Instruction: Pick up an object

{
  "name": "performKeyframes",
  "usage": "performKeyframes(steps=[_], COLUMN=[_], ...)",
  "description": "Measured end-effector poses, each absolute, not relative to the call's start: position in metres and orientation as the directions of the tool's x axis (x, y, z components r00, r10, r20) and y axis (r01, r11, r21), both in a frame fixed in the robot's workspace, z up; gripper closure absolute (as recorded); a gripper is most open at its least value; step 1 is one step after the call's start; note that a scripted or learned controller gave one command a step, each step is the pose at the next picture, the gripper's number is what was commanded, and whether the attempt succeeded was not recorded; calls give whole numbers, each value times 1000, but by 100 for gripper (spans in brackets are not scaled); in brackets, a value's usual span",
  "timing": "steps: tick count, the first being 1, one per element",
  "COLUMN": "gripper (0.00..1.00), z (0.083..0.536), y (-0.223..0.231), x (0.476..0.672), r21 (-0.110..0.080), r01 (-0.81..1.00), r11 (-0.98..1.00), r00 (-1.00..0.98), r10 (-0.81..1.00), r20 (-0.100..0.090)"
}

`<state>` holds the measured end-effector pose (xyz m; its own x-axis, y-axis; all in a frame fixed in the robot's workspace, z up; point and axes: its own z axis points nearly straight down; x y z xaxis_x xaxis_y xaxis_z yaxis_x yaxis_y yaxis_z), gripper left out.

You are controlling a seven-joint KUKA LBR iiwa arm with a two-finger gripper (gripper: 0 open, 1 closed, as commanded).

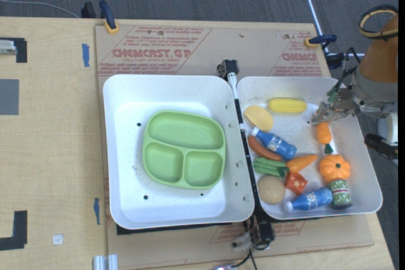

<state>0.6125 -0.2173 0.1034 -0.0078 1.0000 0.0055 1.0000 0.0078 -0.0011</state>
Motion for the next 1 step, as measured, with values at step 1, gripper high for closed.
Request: performKeyframes(steps=[1], gripper=[100], z=[207], y=[-124], x=[579], r21=[-2], r01=[1000], r11=[3], r00=[-3], r10=[1000], r20=[1])
